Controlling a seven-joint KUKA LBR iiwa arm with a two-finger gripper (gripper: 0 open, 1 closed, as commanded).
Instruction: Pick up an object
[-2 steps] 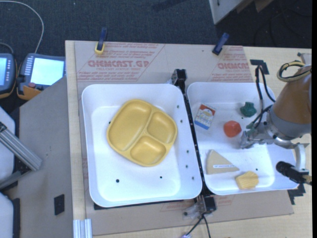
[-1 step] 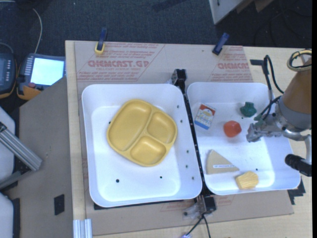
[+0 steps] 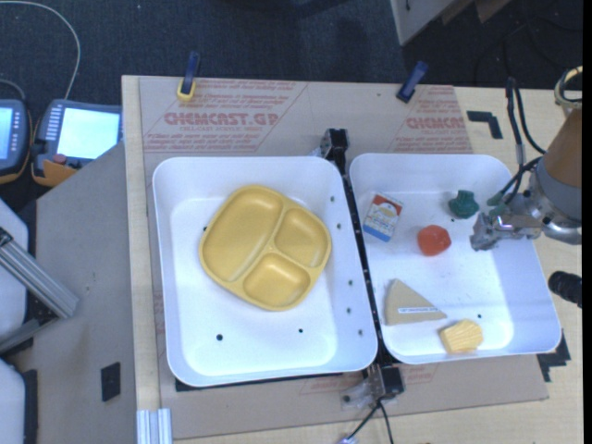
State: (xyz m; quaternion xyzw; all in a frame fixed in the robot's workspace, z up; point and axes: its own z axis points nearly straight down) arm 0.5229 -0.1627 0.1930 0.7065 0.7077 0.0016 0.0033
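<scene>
Dark carpet surrounds a desk (image 3: 148, 248) topped with a brown printed sheet, on which two shallow white bins sit side by side, their inner rims touching. At 9 o'clock of the scene, off the desk, a small lit screen (image 3: 83, 132) rests on a grey surface.

Inside the left bin (image 3: 176, 340) lies a yellow divided plate (image 3: 265, 247), turned at an angle, with three compartments facing up.

Inside the right bin (image 3: 527, 326) are five small things, well spread. A small red-and-white carton (image 3: 381, 217) lies at about 10 o'clock of that bin, near the shared rim. A red round object (image 3: 433, 240) sits near the bin's centre. A dark green object (image 3: 462, 203) sits at about 1 o'clock, just up and right of the red one. A tan wedge (image 3: 413, 304) lies at about 7 o'clock, and a yellow ridged piece (image 3: 462, 336) lies just beside it at about 6 o'clock, near the front rim.

From 3 o'clock the grey arm (image 3: 566, 169) reaches in over the right bin. Its tool (image 3: 483, 237) hangs at about 3 o'clock of the bin, just right of the red round object and below the green one, apart from both. Whether the tool is spread or pressed together cannot be told from this angle; nothing is seen between its tips.
</scene>
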